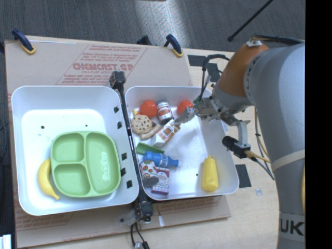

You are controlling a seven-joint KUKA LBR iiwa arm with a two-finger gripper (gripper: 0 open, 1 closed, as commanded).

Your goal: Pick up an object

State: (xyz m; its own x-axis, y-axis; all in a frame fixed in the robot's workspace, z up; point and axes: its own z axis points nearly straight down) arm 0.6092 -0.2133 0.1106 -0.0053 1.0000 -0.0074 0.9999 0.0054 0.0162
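Gripper (182,116) near right bin's (224,152) far rim; bare floor beside mustard bottle (209,174).

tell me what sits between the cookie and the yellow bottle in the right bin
In the camera view, the blue bottle lies between the cookie and the yellow bottle.

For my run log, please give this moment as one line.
claw: low in right white bin | beside: small flat carton | grasp: unclear | yellow plastic bottle: lying untouched
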